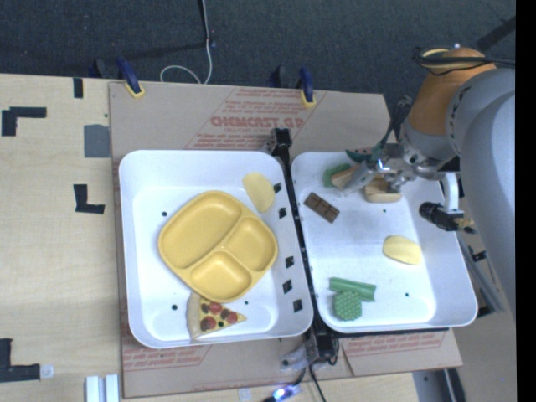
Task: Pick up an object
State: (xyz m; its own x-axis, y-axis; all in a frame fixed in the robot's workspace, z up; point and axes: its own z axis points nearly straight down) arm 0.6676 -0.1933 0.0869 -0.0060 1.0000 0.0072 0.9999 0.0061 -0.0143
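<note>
My gripper (374,174) hangs low over the far right corner of the right bin (368,229), under the grey arm and its orange band (435,99). A tan, bread-like piece (383,194) lies just in front of it, touching or nearly touching. A small tan and green object (339,177) lies just left of it. Further out in this bin are a brown chocolate bar (321,208), a yellow lemon-like piece (403,250) and a green object (350,297). I see nothing clearly held.
The left bin (138,224) holds a yellow divided plate (218,244), a pale yellow chip (260,192) and a pizza slice (211,316). A black divider (291,224) separates the bins. Blue clamps (130,78) pin the cardboard at the back.
</note>
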